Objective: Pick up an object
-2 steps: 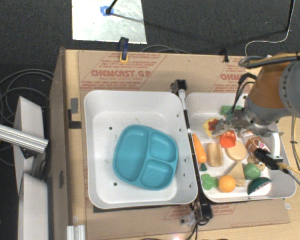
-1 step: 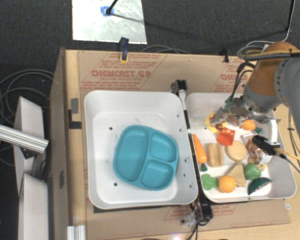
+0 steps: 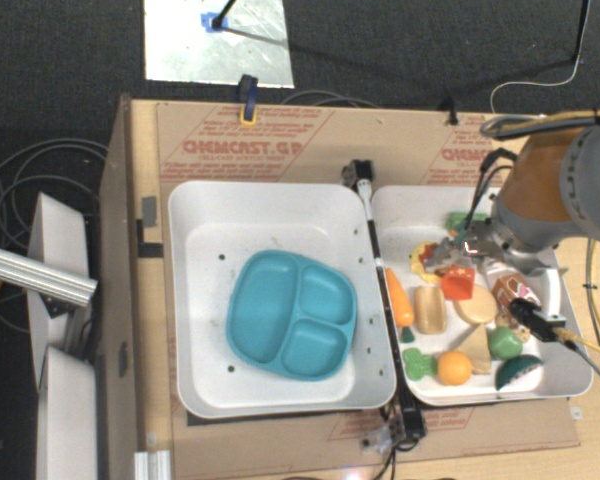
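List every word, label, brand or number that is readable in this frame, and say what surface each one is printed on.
"CHEMCAST GP": red print on the brown board behind the left bin; the last letters are only partly clear.
A second run of the same red print on the board behind the right bin, partly cut off by the arm: too broken to read in full.
Smaller red lines under and above each print: too small to read.

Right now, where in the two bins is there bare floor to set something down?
Left bin: a bare band runs between its walls and the blue divided plate, widest along the far edge. Right bin: crowded with toy food; bare floor remains at its far-left corner, beyond the carrot.
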You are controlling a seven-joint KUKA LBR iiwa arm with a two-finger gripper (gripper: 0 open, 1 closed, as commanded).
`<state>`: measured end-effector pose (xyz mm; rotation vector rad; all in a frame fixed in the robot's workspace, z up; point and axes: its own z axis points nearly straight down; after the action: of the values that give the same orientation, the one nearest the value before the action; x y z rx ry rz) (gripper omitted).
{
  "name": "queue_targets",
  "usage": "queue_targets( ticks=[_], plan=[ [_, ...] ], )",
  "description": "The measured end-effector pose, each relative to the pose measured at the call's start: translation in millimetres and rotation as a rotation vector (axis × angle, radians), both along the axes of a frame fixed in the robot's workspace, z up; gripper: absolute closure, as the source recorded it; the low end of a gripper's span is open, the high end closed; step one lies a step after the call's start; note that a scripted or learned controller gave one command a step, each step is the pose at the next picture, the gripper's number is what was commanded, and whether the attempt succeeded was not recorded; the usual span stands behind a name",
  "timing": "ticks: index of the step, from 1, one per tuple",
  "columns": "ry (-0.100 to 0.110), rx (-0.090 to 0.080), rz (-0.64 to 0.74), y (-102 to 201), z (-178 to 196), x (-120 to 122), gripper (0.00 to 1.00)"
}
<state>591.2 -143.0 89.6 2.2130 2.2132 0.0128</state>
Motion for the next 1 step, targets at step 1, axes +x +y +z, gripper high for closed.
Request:
queue_targets(
  ticks=[1],
  plan=[
    [0.039,0.018,0.003,-12.8,-2.0,42.3,0.00]
  ],
)
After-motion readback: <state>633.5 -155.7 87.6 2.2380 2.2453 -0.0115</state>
